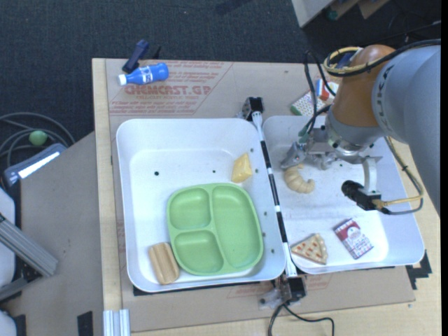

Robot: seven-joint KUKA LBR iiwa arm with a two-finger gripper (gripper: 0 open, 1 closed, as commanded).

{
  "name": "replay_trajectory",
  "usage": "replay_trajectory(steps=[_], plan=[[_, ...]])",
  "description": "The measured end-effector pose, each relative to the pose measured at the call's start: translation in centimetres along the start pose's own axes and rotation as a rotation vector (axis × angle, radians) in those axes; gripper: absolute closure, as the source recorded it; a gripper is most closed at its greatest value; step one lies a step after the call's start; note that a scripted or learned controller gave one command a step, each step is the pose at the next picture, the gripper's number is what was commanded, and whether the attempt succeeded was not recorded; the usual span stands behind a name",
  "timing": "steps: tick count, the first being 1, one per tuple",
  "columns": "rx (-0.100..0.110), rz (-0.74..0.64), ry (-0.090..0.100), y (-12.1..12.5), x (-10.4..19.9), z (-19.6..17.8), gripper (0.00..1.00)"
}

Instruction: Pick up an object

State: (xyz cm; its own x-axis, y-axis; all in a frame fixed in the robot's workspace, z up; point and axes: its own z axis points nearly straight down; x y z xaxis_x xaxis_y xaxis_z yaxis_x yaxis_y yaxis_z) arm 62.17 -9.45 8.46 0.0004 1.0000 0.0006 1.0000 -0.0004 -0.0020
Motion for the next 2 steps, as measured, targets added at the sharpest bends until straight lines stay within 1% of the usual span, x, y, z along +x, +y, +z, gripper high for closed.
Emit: replay_trajectory(steps=[1,2], plan=[[-0.002,0.001,0.000,0.1,0.0,-1.0,1.00],[-0.001,0.001,-0.001,-9.4,-5.3,-8.7,1.00]])
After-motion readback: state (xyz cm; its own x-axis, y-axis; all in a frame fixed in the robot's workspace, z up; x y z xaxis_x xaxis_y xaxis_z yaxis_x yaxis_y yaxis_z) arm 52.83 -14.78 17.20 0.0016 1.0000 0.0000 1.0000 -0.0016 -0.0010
